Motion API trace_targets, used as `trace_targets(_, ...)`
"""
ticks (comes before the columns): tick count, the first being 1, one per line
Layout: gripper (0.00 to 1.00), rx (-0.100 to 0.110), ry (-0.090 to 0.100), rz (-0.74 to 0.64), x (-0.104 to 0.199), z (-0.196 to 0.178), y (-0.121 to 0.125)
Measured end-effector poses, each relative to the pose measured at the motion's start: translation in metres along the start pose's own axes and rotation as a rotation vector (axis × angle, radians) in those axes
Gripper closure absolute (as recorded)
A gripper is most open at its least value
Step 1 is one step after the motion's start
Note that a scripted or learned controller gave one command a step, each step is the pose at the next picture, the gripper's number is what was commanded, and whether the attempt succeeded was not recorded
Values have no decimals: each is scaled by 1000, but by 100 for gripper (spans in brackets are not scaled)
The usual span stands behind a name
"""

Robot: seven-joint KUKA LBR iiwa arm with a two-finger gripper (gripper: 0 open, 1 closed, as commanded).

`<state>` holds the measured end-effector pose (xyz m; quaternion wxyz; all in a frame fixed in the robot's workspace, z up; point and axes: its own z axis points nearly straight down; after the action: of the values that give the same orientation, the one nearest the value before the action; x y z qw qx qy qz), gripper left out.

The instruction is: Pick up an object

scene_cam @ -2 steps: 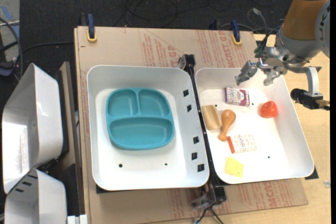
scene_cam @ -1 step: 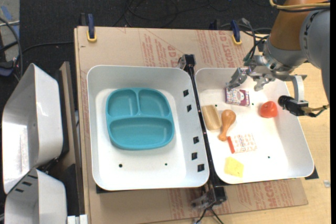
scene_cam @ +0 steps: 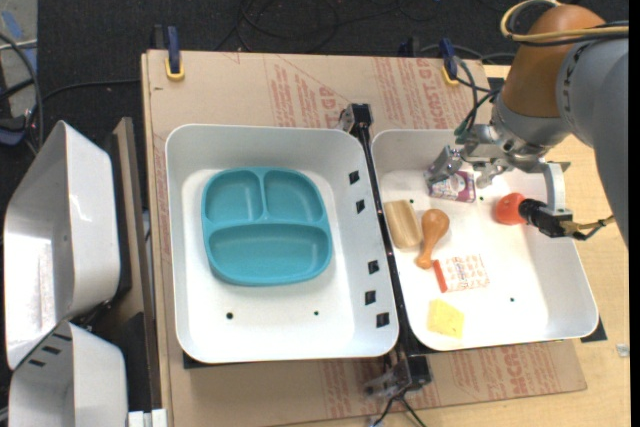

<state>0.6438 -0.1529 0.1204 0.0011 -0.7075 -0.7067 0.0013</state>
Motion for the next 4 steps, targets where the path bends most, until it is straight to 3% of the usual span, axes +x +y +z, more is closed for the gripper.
trace_targets(1, 100, -5, -1, -1, 0, -13, 1)
trace_targets(3, 100, -10, -2, -4, -9, -111, 3)
trace_targets(4, 100, -2, 1, -8, 48, -105, -8)
